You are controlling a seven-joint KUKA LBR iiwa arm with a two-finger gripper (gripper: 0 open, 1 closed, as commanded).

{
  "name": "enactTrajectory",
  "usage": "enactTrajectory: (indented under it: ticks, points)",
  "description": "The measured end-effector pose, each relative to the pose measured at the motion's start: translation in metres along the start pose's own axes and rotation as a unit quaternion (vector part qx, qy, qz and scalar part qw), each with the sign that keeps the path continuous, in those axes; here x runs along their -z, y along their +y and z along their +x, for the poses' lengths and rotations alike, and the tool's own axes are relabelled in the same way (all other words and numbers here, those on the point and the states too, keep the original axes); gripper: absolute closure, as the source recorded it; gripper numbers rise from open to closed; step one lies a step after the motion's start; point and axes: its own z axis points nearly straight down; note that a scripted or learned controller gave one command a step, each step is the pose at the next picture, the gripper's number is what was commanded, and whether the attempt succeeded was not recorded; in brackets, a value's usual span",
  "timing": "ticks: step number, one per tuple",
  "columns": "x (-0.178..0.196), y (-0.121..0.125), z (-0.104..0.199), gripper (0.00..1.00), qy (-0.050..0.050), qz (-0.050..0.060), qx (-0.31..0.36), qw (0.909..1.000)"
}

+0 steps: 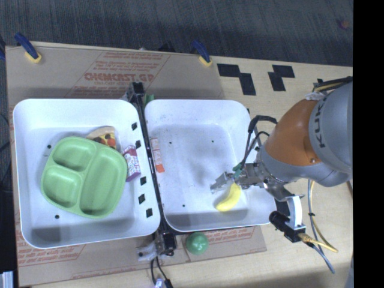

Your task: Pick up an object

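Note:
A yellow toy banana [227, 200] lies in the right bin [180, 125], near its front right corner. My gripper [226, 181] hangs low in that bin, right over the banana's upper end and touching or nearly touching it. The grey arm with its orange band [292, 138] reaches in from the right over the bin's right wall. The wrist hides how the banana's tip sits under the gripper.
The left bin [30, 221] holds a green divided plate [84, 176], a pizza-slice toy [105, 137] behind it and a purple packet [132, 162] by the divider. A green ball [196, 242] rests on the cardboard in front of the right bin. Black clips line the divider [146, 161].

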Motion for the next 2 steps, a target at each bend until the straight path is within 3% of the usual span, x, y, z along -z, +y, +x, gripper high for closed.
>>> enactTrajectory:
  ticks: [1,2]
  points:
    - [-0.027,0.007,0.017,0.00,-0.009,-0.013,0.000,0.9999]
    - [-0.028,0.006,0.000,0.00,-0.006,-0.010,0.000,0.9999]
